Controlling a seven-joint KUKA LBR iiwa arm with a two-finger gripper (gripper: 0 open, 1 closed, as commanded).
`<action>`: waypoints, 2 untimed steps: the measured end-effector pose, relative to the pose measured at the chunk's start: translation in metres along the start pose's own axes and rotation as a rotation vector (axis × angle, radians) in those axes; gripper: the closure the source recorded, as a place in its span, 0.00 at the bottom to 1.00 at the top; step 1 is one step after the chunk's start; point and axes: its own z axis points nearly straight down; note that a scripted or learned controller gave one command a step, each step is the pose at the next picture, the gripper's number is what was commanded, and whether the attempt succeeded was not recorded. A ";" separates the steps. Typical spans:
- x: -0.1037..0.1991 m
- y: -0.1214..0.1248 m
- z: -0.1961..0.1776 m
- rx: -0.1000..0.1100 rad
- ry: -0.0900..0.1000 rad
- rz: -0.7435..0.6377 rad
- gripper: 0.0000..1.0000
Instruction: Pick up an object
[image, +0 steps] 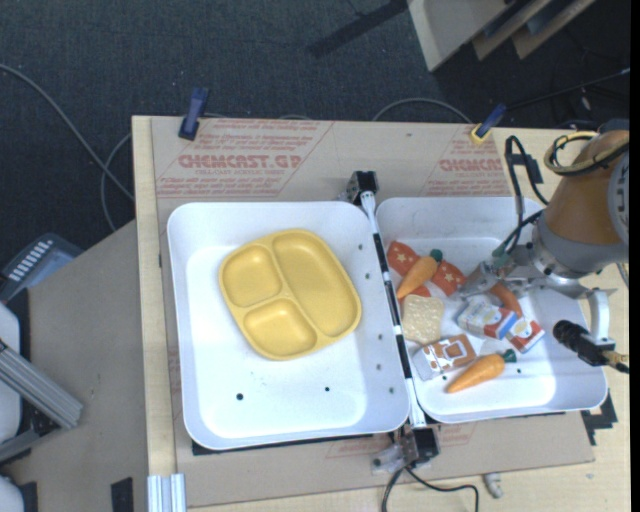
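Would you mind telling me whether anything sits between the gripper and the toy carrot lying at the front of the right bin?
The gripper hangs over the pile in the right bin. Between it and the front carrot lie small packets, loosely heaped; the carrot itself lies uncovered on top.

A grey robot arm with an orange band reaches in from the right, its gripper (492, 283) low over a heap of small objects in the right bin (570, 392). Two toy carrots (474, 373) lie there beside a pale cracker-like square (421, 318) and a small printed packet (446, 354). In the left bin (200, 300), a yellow divided plate (289, 293) rests alone.
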 end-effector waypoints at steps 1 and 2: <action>0.000 -0.003 -0.006 0.007 0.000 0.000 1.00; 0.043 0.020 0.004 0.009 0.001 -0.001 1.00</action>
